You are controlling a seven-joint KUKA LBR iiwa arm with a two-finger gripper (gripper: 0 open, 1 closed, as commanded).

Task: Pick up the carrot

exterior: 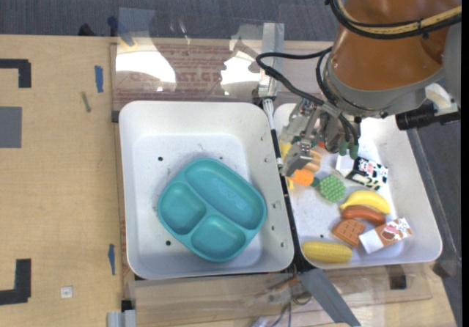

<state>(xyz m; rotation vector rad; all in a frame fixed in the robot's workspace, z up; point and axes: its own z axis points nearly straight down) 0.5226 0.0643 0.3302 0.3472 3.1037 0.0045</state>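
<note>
Carrot (301,178), a small orange piece, is lying at the left edge of the right bin (429,234), right under the gripper (302,159) and seemingly touching its tips. The gripper is reaching down into that bin from the grey and orange arm (388,21), which is looming over the bin's far end; whether the carrot is sitting between the tips or merely below them is something I cannot tell, and the same goes for how the tool is set. Just right of the carrot a green knobbly round item (331,187) is resting, and beyond it a black-and-white patterned carton (368,171) is lying near the arm's shadow. Nearer the camera, a yellow banana (366,201) is sitting against a red sausage-like piece (364,213), with a brown waffle (348,231) beside them, a small red-and-white carton (387,234) to the right, and a yellow corn cob (327,251) lying along the bin's near edge. Across the divide, the left bin (139,135) is holding a teal sectioned plate (211,207) near its middle.
</note>
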